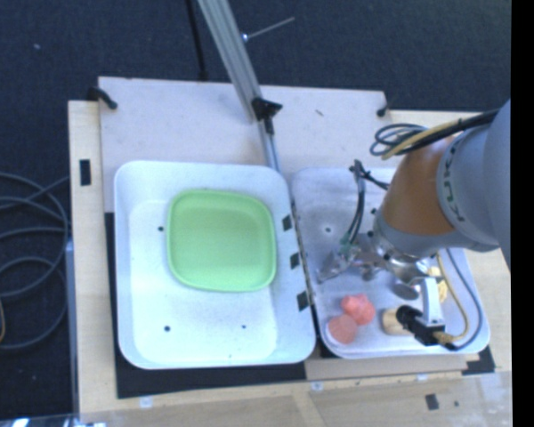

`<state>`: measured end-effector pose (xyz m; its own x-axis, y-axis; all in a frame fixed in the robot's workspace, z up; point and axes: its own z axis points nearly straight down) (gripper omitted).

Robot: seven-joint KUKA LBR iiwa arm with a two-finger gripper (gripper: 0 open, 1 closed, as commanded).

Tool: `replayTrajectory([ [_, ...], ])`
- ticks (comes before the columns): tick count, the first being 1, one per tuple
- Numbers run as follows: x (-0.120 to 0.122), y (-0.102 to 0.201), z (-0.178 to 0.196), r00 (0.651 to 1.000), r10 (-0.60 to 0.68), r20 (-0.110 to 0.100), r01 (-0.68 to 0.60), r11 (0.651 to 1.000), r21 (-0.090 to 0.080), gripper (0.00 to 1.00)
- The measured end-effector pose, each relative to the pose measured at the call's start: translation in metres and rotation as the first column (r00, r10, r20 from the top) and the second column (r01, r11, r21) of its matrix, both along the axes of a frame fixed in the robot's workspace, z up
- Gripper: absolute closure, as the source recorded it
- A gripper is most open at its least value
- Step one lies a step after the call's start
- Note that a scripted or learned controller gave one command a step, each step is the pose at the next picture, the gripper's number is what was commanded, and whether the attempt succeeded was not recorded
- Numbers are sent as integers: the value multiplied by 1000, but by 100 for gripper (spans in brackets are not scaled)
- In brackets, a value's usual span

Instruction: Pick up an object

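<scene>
In the right bin, my gripper hangs low over the middle of the floor, under the grey arm with its orange band. Just in front of it lie two pink pieces: a brighter lump and a paler round one at the front wall. A small tan piece lies to their right. All three sit apart from the gripper, nearer the front edge. The arm hides the right half of this bin.
The left bin holds a square light-green plate in its back half. A slanted metal pole rises from the back between the bins. Cables lie off the bench at the left.
</scene>
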<state>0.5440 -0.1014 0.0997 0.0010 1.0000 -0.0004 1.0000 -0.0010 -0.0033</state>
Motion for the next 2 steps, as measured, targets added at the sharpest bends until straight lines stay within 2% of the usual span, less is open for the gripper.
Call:
replayTrajectory([
  [1,1,0,13,1000,-1,5,1,1000,2,100],
  [2,1,-4,56,1000,0,8,0,1000,0,100],
])
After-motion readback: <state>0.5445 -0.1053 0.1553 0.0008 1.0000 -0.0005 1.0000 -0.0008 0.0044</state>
